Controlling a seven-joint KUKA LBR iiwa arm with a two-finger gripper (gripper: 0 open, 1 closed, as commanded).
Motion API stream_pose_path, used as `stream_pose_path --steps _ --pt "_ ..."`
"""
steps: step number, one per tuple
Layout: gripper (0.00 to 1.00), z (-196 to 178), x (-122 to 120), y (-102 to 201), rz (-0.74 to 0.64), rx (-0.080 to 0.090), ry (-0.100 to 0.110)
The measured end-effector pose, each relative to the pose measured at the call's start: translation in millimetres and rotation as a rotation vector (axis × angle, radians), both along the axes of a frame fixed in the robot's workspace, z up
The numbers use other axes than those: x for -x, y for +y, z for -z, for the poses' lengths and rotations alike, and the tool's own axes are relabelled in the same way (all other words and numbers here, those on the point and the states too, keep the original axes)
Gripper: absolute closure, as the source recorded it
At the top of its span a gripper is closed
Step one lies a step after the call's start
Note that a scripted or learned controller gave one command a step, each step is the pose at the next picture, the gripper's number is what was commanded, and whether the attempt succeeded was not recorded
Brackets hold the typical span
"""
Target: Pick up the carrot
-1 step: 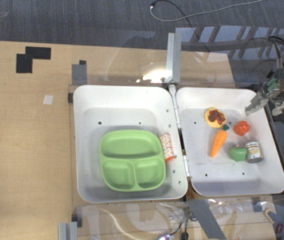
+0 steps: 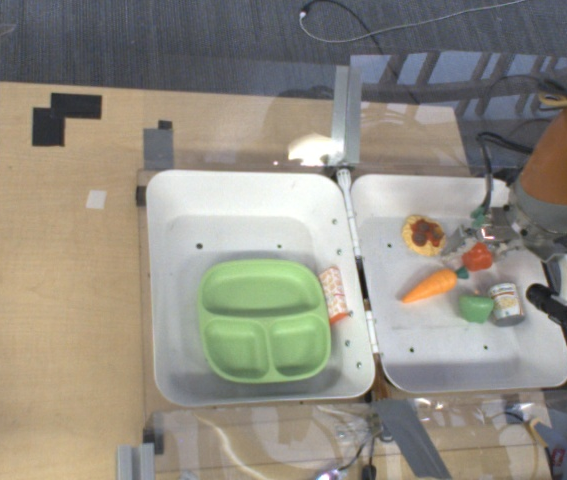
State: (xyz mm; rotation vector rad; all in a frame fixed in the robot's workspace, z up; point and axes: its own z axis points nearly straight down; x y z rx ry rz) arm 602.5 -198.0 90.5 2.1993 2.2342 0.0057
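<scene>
While hovering at right bin's (image 2: 563,368) far side, gripper (image 2: 485,236) sitting up-right of carrot (image 2: 429,287); long axis slanting toward it; finger spread unreadable.

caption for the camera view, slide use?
Claw hovers over the right bin near the carrot; green tray sits in the left bin.

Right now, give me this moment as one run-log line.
task: pick up carrot | carrot: lying in right bin, not held | hand: above and right of carrot, near red item | plate: left bin
</scene>
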Motion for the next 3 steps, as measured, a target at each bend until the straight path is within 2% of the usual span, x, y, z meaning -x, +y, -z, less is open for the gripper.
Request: stream_pose_path --steps 1,2,3 --pt "0.0 1 35 48 0.214 -0.003 -0.006" --pt "1.0 -11 32 50 0.211 -0.005 -0.011" --pt "1.0 -135 10 69 0.134 -0.002 0.0"
